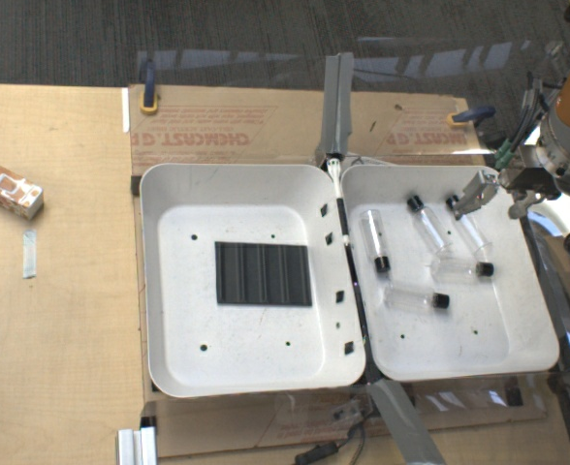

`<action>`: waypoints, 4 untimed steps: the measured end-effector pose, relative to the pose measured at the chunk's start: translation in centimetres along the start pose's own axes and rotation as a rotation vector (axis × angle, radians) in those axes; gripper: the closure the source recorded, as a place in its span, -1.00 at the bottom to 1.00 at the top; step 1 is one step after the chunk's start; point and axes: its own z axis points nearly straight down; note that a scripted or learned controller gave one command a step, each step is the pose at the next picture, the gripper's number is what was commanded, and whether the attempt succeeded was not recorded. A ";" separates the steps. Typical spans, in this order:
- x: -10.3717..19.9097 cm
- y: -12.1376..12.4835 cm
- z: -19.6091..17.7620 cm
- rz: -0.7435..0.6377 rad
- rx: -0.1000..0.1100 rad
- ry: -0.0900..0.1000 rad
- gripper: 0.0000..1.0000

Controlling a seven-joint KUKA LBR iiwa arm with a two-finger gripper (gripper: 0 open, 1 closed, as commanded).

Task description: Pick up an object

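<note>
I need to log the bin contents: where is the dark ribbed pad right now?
The dark ribbed pad lies flat in the middle of the left bin in the camera view, apart from the clear tubes in the right bin.

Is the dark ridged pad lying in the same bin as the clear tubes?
No, the dark ridged pad lies in the left bin, while the clear tubes lie in the right bin.

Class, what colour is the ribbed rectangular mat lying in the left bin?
Dark grey, nearly black: the mat shows best in the camera view, against the white left bin.

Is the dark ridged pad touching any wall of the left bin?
Apart. The camera view shows the pad lying mid-floor in the left bin, white floor visible on all four sides.
</note>
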 end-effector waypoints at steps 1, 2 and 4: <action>-2.3 2.3 10.8 -0.024 0.000 0.001 -1.00; -4.8 7.1 17.0 -0.055 -0.026 -0.006 -1.00; -4.0 9.3 16.7 -0.057 -0.034 -0.009 1.00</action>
